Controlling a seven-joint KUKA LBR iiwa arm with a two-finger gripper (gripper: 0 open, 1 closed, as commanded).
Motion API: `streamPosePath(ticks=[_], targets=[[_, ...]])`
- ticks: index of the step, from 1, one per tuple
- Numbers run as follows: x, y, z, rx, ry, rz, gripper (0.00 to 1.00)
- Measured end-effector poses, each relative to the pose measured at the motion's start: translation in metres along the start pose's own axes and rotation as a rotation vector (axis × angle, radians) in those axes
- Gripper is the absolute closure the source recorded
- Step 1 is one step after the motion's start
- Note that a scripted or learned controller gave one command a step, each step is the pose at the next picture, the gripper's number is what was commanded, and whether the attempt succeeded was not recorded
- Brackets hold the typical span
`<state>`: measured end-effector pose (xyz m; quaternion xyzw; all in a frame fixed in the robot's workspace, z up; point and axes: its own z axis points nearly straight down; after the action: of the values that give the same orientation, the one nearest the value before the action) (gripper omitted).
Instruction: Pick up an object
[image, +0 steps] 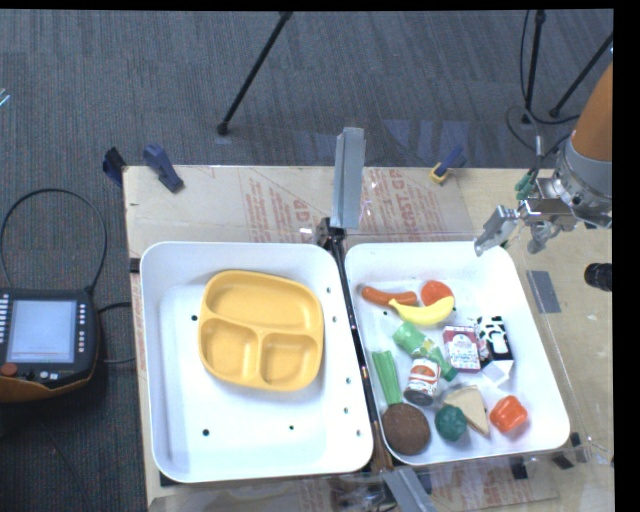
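While I hang at the upper right corner of the right bin (530, 300), well above its rim, nothing is settled about which toy I go for. The pieces lie crowded below and to the left of me: a yellow banana (425, 311) touching a red tomato (437, 292), an orange carrot (383, 296) beside them, then a small red carton (462, 348) pressed against a black-and-white carton (493, 337), a little can (424, 377), a green stalk (386, 377), a brown disc (406, 427) and an orange pepper (509, 413) farthest from me.

That crowding is the risk. If I come down between neighbours, one finger may land on top of a piece instead of beside it, or I may nudge two things and close on neither. The rounded ones could also squirt out sideways under a pinch.

My gripper (522, 228) has its fingers spread apart, with nothing between them and touching nothing. Farther left, the other bin (160, 400) carries a yellow divided tray (263, 329), which I judge too broad for me.
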<state>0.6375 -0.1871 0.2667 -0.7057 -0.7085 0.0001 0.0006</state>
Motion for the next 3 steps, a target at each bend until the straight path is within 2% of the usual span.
streamPosePath(ticks=[1, 2, 3], targets=[[-0.001, 0.009, 0.177, -0.003, -0.001, 0.094, 0.0], [0.018, -0.011, 0.157, 0.001, 0.001, -0.126, 0.0], [0.057, 0.003, 0.18, 0.003, 0.001, -0.084, 0.0]])
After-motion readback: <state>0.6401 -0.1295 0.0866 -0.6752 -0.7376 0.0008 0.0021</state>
